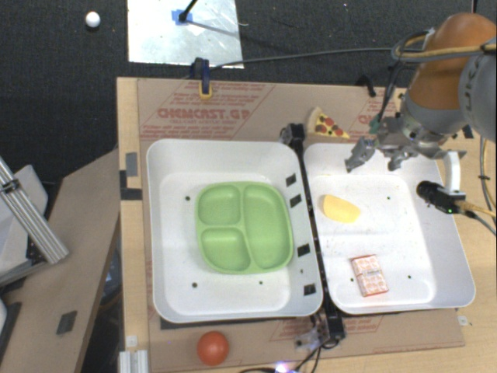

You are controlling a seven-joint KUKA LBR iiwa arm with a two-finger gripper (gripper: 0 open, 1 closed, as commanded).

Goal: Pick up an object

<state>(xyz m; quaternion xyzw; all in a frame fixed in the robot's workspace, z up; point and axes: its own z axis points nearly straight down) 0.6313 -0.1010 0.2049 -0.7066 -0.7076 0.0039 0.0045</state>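
Green divided plate point(243, 228) in left bin point(167, 208); white ball point(93, 19) on dark floor.

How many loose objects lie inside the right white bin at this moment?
2. A yellow piece lies near the middle left of the right bin, and a small pink-and-white pack lies toward its front edge. The end effector above the far edge may hide something.
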